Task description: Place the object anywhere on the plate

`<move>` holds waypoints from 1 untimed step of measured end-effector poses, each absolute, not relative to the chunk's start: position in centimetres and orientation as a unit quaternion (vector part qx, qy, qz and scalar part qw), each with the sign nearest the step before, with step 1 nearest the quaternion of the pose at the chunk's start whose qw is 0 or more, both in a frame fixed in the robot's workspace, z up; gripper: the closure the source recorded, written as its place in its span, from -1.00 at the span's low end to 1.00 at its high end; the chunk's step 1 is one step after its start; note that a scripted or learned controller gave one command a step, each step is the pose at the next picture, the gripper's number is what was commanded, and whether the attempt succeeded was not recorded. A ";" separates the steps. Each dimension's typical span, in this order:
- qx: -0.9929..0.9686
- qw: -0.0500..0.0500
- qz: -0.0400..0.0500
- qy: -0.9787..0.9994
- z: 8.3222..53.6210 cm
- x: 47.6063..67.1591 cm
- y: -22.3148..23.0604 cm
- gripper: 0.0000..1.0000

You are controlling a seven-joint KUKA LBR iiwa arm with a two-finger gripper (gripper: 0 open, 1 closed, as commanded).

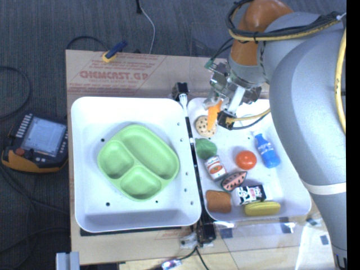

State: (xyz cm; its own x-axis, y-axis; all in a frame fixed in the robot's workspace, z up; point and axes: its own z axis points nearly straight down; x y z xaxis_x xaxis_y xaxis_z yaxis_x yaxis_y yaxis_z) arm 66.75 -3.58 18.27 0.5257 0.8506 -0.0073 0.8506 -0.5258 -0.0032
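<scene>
A green plate [138,161] with three compartments lies in the left white bin [84,207]. My gripper [217,113] hangs over the far left corner of the right bin [292,198]. It is shut on a slim orange carrot-like object [212,117], which points down between the fingers. Just below the orange object lies a round cookie [203,125]. The gripper is to the right of the plate, past the wall between the bins.
The right bin holds a green vegetable [206,147], a small can [215,167], a tomato [246,160], a blue bottle [266,150], a watermelon slice [234,179], a brown bread [219,201], a milk carton [248,194] and a yellow banana [261,208].
</scene>
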 end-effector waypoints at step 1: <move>0.782 -0.001 -0.002 0.624 21.0 62.4 4.5 1.00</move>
